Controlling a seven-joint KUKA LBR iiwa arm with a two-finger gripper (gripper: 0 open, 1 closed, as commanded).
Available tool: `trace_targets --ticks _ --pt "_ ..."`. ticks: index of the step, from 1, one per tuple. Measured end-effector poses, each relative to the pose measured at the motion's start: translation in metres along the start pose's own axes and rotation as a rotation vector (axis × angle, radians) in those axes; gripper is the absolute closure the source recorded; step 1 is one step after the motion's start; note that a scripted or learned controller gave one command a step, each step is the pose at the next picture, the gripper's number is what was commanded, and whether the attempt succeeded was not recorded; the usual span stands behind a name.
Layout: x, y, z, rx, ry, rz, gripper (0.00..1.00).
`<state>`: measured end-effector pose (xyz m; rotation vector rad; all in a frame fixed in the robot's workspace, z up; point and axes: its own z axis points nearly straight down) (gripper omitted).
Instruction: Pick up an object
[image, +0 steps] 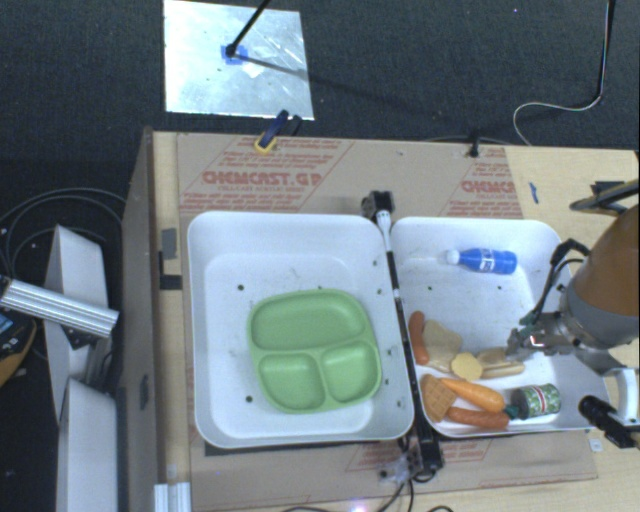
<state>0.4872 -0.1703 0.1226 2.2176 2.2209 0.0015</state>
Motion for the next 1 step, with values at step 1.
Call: trace_targets --ticks 1 --pt "0.0102 0.0003 -0.0255 0.0 0.001 -0.003 1.0"
